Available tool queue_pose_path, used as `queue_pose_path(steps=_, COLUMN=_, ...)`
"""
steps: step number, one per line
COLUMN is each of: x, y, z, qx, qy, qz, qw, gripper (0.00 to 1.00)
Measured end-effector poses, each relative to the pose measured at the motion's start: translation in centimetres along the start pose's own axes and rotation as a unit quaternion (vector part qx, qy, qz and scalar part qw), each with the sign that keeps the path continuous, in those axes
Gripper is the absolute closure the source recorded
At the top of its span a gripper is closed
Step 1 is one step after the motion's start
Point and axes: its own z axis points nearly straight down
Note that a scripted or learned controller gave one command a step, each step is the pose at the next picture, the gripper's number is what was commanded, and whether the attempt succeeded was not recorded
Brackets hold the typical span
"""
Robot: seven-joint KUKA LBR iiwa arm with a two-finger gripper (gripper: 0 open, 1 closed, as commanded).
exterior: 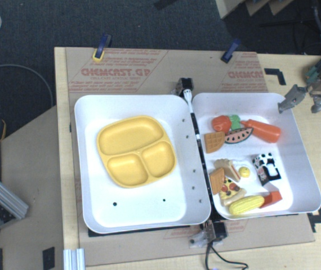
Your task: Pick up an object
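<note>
The right bin (301, 151) holds several toy foods. A red tomato (221, 123) and an orange carrot (263, 130) lie at the back beside a watermelon slice (239, 135), with a waffle piece (214, 142) just in front. A black-and-white cow figure (266, 167), a pizza slice (222, 183) and a yellow corn cob (246, 205) lie nearer the front. My gripper (305, 100) hovers by the bin's far right corner, above the rim. It stands open with nothing between its fingers.
The left bin (93, 201) carries a yellow divided plate (136, 151). A black clamp (185, 86) sits where the two bins meet at the back. Blue clips (101, 46) pin the cardboard underlay to the bench.
</note>
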Motion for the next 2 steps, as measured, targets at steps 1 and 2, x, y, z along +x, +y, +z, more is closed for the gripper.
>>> queue_pose_path(steps=1, x=0.0, y=0.2, z=-0.6, qx=-0.005, qy=-0.001, qz=-0.001, qw=1.0000, gripper=0.00)
queue_pose_path(steps=2, x=0.0, y=1.0, z=5.3, qx=-0.002, qy=0.000, qz=-0.001, qw=1.0000, gripper=0.00)
